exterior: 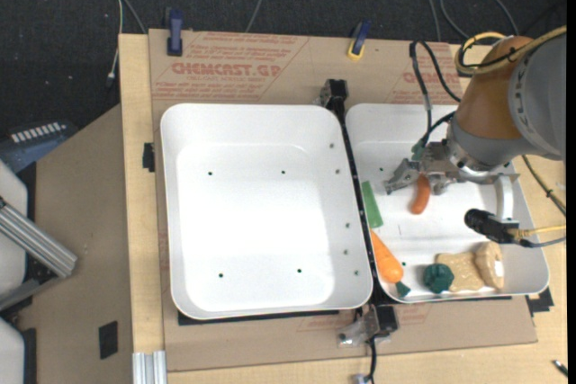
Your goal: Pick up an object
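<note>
My gripper [419,183] hangs over the upper middle of the right bin [387,130], its two grey fingers spread apart and open. A small red-orange oblong piece [419,197] sits between and just below the fingertips; I cannot tell whether they touch it. Along the bin's left wall lies a green strip [370,204]. Below it is an orange carrot-shaped piece [387,258]. Near the front edge sit a dark green lump [439,277], a tan block [464,272] and a pale beige piece [490,263].
The left bin [171,193] stands beside the right one, the two sharing a narrow divide. Both rest on a cardboard sheet [225,67] held by clamps at the back. The arm's orange band [490,99] overhangs the right bin's far right side.
</note>
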Robot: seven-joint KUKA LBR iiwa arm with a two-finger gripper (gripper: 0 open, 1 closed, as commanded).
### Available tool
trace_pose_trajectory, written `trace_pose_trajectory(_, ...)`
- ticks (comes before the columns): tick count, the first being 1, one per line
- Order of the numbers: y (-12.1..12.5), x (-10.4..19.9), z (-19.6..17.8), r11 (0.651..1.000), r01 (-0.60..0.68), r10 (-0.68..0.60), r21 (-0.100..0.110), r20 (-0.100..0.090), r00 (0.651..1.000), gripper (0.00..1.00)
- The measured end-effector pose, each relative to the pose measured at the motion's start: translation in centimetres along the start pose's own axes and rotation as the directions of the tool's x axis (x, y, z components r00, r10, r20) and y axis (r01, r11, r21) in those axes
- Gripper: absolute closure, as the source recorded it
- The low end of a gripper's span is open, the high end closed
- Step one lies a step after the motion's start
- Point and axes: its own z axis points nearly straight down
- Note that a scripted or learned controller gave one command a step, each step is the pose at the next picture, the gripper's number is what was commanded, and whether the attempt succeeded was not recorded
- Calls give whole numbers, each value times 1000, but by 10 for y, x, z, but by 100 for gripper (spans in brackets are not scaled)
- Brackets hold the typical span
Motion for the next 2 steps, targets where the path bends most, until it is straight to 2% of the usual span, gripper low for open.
trace_pose_trajectory(1,-12,-5,0,1000,0,0,0,0,1000,0)
trace_pose_trajectory(2,25,-25,-1,1000,1,-1,-2,1,1000,0)
